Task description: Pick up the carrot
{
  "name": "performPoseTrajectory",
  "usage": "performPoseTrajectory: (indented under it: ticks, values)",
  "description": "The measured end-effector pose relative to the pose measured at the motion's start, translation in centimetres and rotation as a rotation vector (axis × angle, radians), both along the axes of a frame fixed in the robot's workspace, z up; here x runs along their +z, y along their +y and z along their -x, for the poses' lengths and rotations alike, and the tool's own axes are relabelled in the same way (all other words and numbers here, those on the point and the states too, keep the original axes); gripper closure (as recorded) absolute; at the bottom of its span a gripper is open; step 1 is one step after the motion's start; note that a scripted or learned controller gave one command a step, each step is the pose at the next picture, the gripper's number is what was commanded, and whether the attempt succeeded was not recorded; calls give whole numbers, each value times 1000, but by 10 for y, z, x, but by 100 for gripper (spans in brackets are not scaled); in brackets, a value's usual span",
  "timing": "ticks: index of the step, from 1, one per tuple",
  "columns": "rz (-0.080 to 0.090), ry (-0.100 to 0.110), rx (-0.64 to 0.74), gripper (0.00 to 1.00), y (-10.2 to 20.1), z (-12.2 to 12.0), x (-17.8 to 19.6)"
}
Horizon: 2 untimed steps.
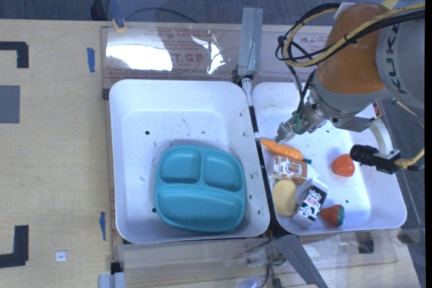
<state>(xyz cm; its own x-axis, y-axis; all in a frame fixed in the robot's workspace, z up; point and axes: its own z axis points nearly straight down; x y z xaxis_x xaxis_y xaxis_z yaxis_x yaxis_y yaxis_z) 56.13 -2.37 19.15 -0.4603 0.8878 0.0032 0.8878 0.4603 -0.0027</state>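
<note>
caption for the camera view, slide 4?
Gripper poised just above the carrot in the right bin; teal tray in the left bin.

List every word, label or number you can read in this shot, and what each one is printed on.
"KU": dark letters on the grey arm housing at the right edge, cut off by the frame.
Faint reddish print on the clear plastic sheet behind the bins: too blurred to read.
Orange-and-white printed packet by the orange carrot in the right white bin: print too small to read.
Black-and-white carton: no legible text.
</note>
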Motion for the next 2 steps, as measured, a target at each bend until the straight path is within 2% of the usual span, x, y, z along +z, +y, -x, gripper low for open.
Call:
performPoseTrajectory:
  ticks: [1, 2]
  values:
    - [0, -7, 295, 100, 102, 42, 83]
    - [0, -6, 254, 100, 135, 80, 135]
